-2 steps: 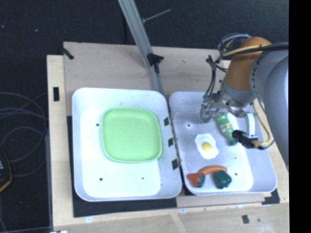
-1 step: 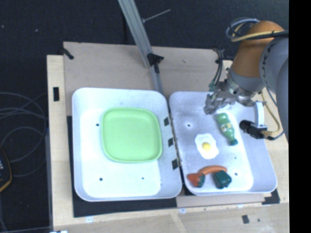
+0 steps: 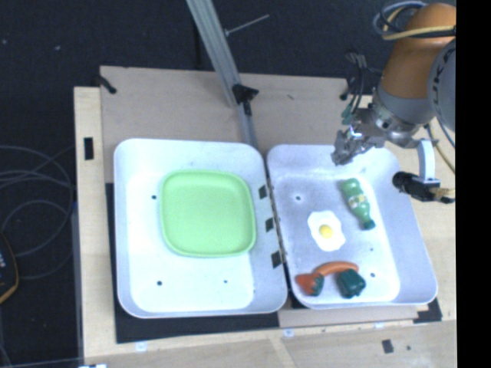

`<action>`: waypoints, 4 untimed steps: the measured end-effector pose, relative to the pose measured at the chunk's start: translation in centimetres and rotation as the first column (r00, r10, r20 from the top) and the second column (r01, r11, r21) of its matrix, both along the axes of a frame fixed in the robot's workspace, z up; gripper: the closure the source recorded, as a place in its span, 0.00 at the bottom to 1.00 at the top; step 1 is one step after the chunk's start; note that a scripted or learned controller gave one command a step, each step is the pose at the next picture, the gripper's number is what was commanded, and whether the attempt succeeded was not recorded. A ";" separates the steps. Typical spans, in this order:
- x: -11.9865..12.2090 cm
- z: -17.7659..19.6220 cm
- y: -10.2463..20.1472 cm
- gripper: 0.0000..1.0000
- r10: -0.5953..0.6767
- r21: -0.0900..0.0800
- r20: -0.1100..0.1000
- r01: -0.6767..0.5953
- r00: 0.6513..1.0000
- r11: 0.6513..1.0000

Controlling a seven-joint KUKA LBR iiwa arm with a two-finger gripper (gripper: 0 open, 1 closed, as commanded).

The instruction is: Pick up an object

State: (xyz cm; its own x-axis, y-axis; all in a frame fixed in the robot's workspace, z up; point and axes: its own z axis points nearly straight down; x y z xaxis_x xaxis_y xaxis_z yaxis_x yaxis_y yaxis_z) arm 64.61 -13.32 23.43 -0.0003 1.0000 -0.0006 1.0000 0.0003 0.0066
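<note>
Look to the right-hand bin (image 3: 406, 271): your arm (image 3: 410, 67) reaches in from the right and stops with the gripper (image 3: 347, 150) above the bin's far edge, near its top corner. Nothing sits between its tips; whether it is released or clenched cannot be made out from this angle.

The nearest thing to pick up is a small green bottle (image 3: 357, 202), lying flat on the bin floor just below the gripper and slightly to its right, its neck pointing toward the near-right side. It lies apart from the gripper, not touching it.

Just left of the bottle's lower end lies a toy fried egg (image 3: 327, 231), white with a yellow yolk. Further toward the near edge rest an orange sausage (image 3: 330, 270), a red piece (image 3: 311, 284) at its left end, and a dark green block (image 3: 352, 284) beside them.

In the left-hand bin (image 3: 138, 205) a pale green square plate (image 3: 207, 213) sits near the middle, well apart from the gripper.
</note>
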 end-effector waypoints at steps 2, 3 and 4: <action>-1.8 4.1 3.5 1.00 0.001 0.000 -0.006 -0.001 1.000 1.000; -3.7 2.4 8.7 1.00 0.003 0.001 -0.006 -0.003 1.000 1.000; -6.2 1.0 13.1 1.00 0.002 0.001 -0.006 -0.002 1.000 1.000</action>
State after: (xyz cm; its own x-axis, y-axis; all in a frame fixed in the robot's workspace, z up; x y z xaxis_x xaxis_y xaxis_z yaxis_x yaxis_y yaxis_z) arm 58.41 -0.22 24.44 -0.0023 1.0000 0.0005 1.0000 0.0023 0.0005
